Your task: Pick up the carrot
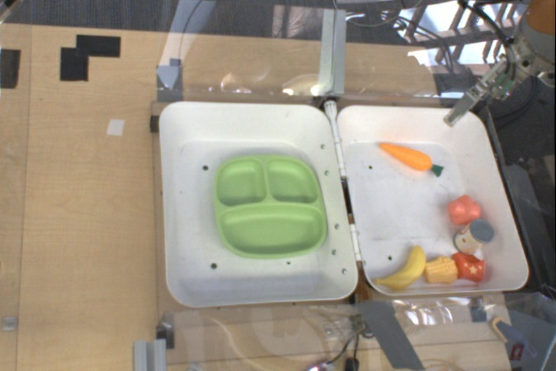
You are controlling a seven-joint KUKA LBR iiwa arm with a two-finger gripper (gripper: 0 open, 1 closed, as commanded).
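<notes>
Carrot: we spot the carrot lying flat in the upper part of the right bin.
Claw: our gripper hangs at upper right, above the bin's far corner; we cannot tell its spread.
Left bin: green divided plate.

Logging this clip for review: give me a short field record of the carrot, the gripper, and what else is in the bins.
carrot: lying flat, upper part of right bin, apart from other items
gripper: above right bin's far right corner, clear of carrot
left bin: holds green divided plate
right bin, near corner: banana, corn, other toy foods
</notes>
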